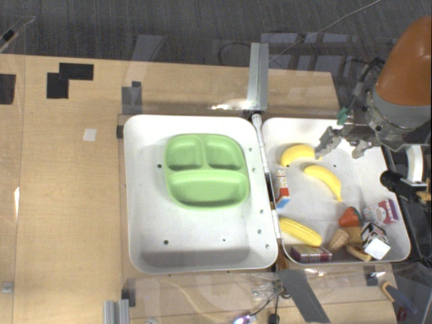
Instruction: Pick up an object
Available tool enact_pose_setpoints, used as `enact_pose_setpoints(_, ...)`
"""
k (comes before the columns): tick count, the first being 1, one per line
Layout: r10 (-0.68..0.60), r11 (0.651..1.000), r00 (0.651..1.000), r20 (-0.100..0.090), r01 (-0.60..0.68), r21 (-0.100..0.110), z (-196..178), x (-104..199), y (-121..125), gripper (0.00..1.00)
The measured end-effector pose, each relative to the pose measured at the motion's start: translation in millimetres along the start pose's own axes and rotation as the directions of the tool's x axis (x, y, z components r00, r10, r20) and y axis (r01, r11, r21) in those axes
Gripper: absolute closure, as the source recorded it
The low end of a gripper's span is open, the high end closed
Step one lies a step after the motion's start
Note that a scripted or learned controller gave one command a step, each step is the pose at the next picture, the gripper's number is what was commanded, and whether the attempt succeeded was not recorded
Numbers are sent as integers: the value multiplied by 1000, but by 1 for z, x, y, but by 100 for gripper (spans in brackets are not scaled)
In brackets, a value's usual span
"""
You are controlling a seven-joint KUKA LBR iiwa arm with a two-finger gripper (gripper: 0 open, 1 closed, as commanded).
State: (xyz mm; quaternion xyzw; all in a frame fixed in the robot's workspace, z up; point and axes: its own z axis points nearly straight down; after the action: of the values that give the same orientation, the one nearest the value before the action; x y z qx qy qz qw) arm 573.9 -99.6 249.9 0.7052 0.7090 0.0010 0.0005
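Observation:
My gripper (343,144) hovers over the back of the right bin (405,245), open, with nothing between its fingers. One yellow banana (297,154) lies just left of the left fingertip (327,142). A second banana (324,179) lies a little in front of the gripper. Nearer the bin's front are a yellow corn cob (300,231), a red strawberry-like piece (349,217), a tan cone (339,237), a dark red bar (310,254), a black-and-white box (374,243) and a pink-and-white packet (382,211). A small red, white and blue tube (281,186) lies by the left wall.
The left bin (145,248) holds a green divided plate (205,169) near its back centre. A metal post (258,73) stands behind the divider between the bins. The arm's grey body and orange band (408,66) hang over the right bin's back right corner.

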Motion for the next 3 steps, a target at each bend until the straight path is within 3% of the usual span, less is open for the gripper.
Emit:
enact_pose_setpoints(1, -87, 996, 996, 0, 87, 1, 140, -46, -1, 0)
enact_pose_setpoints(2, -86, 996, 996, -1, 86, -4, 129, -46, 1, 100)
enact_pose_setpoints(3, -36, 999, 999, 7, 37, -15, 159, -67, -10, 100)
